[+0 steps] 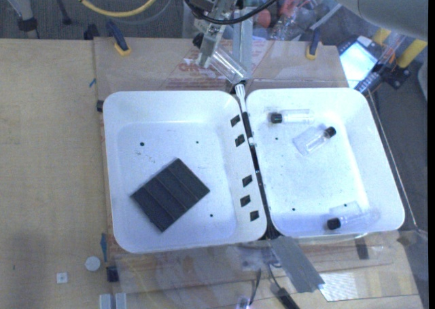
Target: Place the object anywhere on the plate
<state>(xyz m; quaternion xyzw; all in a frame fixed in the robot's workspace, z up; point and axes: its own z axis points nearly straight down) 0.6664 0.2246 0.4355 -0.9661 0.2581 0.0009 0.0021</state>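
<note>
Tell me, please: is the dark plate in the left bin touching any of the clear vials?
Apart. The camera view shows the dark plate alone in the left bin, while the three clear vials lie in the right bin, beyond the divide between bins.

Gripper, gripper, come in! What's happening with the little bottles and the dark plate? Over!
Gripper up beyond the bins, carrying nothing. Three vials lie in right bin. Dark plate in left bin, unobstructed.
</note>
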